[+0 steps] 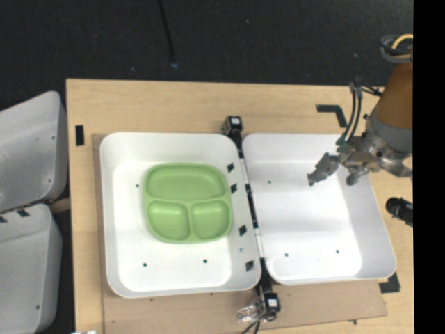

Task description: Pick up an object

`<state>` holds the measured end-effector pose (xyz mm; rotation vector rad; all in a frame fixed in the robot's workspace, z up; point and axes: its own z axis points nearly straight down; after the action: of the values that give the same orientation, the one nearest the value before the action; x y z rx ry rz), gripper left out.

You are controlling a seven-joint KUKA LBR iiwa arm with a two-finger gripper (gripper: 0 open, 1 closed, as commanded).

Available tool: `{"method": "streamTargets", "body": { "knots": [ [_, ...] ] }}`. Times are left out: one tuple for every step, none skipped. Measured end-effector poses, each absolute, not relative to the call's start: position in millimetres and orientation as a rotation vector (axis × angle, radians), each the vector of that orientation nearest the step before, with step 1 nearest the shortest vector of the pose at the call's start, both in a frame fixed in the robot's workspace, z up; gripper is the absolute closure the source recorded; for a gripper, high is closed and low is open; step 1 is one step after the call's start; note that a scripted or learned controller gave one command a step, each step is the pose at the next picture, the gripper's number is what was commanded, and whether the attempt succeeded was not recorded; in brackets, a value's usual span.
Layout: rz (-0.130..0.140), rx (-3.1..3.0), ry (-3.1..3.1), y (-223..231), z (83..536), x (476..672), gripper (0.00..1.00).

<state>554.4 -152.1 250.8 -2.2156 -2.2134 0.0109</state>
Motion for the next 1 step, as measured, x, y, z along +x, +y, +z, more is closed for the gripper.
{"method": "streamTargets", "body": {
  "knots": [
    [0.000,-2.220,-2.224,-151.8,257.4,556.8,0.00]
  ]
}}
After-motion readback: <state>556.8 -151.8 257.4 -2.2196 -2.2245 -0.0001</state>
